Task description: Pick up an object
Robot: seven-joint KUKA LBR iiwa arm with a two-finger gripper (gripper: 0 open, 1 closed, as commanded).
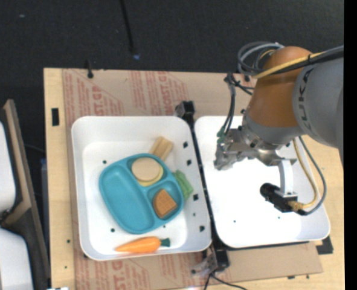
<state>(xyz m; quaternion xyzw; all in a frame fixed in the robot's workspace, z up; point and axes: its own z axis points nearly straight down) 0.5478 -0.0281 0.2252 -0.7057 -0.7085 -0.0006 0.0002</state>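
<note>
While the grey arm (311, 101) with its orange band reaches in over the right bin (250, 228), the claw (225, 157) hangs low near that bin's left wall, and whether it is open or closed cannot be told from this slant. Nothing shows between its tips. Below and to the right of the claw, a black fitting on a cable (279, 197) hangs over the bin's white floor.

Left of the claw, across the 2 bins' shared wall, sits the left bin (81, 162). It holds a blue divided tray (121, 198) with 2 pieces in it: a round tan biscuit (147, 170) and a brown square piece (164, 203). A tan wooden block (161, 147) touches the tray's upper edge, a green piece (184, 185) lies just beside the tray's near side, and an orange carrot (141, 244) lies apart, below the tray. Both bins rest on the cardboard-covered counter (118, 95).
</note>
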